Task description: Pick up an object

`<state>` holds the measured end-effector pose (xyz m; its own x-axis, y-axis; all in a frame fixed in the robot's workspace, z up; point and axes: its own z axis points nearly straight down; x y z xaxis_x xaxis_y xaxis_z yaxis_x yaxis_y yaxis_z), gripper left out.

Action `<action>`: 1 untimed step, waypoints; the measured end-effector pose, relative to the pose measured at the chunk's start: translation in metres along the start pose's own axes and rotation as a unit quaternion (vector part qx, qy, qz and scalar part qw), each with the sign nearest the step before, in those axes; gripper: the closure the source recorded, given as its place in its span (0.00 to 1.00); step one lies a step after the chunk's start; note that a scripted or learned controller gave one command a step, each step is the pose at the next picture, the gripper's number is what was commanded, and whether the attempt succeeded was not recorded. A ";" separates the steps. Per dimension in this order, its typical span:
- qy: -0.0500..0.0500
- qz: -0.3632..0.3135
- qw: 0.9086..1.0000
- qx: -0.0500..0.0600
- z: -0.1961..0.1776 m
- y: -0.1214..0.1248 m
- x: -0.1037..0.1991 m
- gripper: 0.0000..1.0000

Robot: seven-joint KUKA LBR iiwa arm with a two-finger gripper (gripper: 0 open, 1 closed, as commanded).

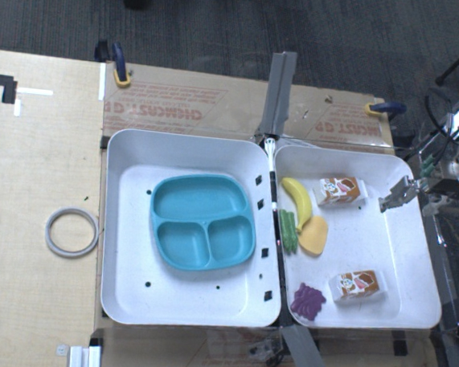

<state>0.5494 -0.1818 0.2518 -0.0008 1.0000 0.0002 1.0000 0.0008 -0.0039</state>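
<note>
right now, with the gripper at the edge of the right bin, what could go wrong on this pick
1. The banana, green vegetable and orange piece lie bunched together, so a grasp there may catch two or knock one aside.
2. The gripper sits near the right bin's far wall; a descent there could clip the rim.
3. The snack packets look flat and may slip.

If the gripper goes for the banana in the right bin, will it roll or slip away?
The banana looks smooth and glossy, probably hard plastic, so fingers may slip. Its curve should stop it rolling far, though it might pivot. It lies against the green piece near the bin's left wall, so a push could jam it.
</note>
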 end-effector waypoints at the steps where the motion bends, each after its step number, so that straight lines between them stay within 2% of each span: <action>1: 0.000 0.050 0.999 0.000 0.042 0.004 0.039 0.00</action>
<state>0.5530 -0.1426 0.2101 0.0985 0.9951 0.0001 0.9951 -0.0985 -0.0045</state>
